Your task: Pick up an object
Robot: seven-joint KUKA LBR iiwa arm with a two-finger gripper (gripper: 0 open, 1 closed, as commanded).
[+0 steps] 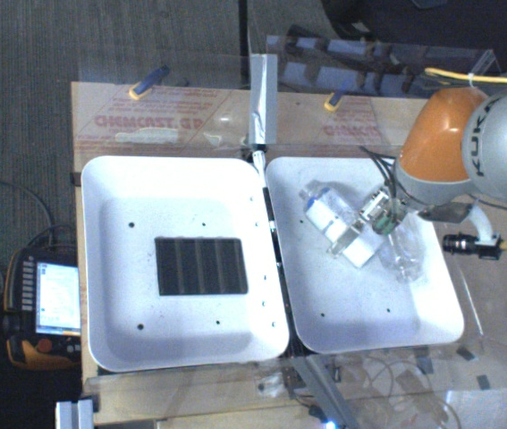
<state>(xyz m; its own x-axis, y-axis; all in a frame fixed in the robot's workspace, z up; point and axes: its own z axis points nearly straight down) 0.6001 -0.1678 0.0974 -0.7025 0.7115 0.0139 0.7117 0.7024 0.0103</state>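
Two shallow white plastic bins sit side by side on the bench, and the grey arm with its orange band (441, 146) leans in from the right over the right-hand bin (432, 315). Its two-finger gripper (353, 239) is down low inside that bin, pointing toward the bin's middle, with pale blocky fingers (360, 253) close to the floor. I cannot tell from here whether the claw is spread or pressed together; the shapes at its tip run into each other and into what lies beside them.

Just to the upper left of the gripper lies a small white-and-clear object with a bluish patch (325, 208), something like a wrapped packet or a little plastic bottle on its side; it is too blurred to name better. It touches or nearly touches the fingers, but I see nothing plainly caught between them. To the right of the gripper, under the wrist, there is a clear, crinkled piece of plastic (407, 256) resting on the bin floor.

The left-hand bin (101, 239) holds a flat black rectangular pad with ribbed stripes (201, 265) lying near its centre, well apart from the arm.

Behind the bins a brown cardboard sheet with faded red lettering (155, 119) covers the bench, with a yellow-and-blue clamp (148, 82) at its far edge. On the floor to the left lies a handheld control pendant with a lit screen (46, 307).
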